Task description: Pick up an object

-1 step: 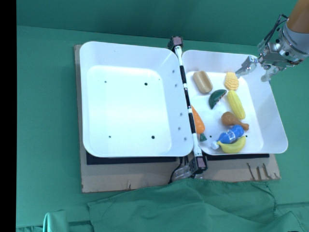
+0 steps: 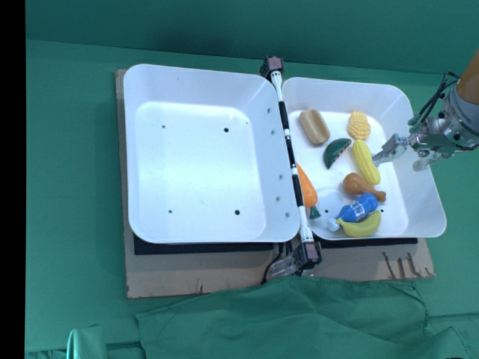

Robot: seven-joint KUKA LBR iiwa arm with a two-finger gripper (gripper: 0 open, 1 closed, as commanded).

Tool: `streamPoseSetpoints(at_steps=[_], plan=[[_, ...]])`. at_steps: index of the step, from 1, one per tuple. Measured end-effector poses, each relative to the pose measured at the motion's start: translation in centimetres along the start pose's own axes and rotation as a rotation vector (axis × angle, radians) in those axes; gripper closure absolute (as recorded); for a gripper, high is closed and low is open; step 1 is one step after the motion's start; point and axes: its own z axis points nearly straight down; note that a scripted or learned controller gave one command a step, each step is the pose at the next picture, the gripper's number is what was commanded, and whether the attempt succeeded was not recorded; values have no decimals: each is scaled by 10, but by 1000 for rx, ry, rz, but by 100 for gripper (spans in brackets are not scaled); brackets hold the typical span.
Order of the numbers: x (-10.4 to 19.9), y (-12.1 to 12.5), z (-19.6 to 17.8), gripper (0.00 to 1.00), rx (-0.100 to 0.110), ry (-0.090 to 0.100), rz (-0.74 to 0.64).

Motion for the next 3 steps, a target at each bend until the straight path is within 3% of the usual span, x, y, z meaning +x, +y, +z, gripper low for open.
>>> streamPoseSetpoints(at_steps=[1,2,3], plan=[[-4,54,-257,0,-26,-8,-7],[-2,136,-339,0,-21,-8,-8],[1,205,-337,0,-20,-7,-9]])
